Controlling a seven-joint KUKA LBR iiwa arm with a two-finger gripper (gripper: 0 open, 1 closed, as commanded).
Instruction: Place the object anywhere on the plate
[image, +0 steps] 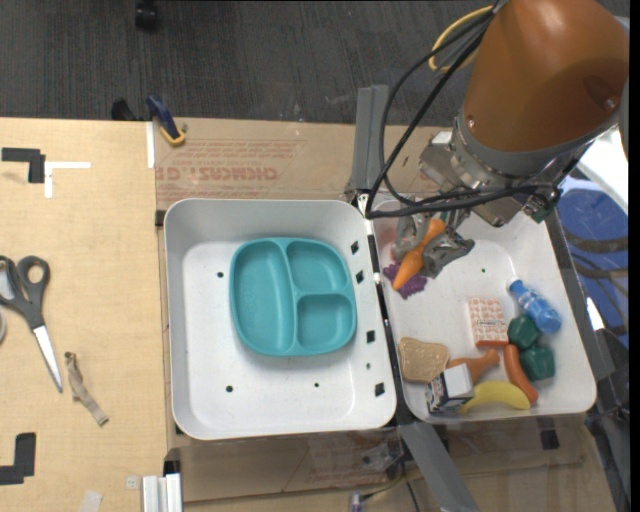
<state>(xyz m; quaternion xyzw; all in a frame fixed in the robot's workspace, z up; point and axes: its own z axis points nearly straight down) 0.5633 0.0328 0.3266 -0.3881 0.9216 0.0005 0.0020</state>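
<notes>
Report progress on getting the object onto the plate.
Done: the gripper appears to have picked a toy carrot, which sits between its fingers over the right bin. In hand: the carrot, at that bin's left side. Left: carry it across to the teal plate in the left bin and release; no object lies on the plate yet.

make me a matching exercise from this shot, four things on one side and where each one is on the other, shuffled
Things:
1. teal divided plate
2. carrot
3. scissors
4. banana

Places:
A. on the wooden bench, left of both bins
B. near edge of the right bin, among the pile of toys
C. middle of the left bin
D. far left part of the right bin, at the gripper

Pairs: 1-C, 2-D, 3-A, 4-B
</notes>
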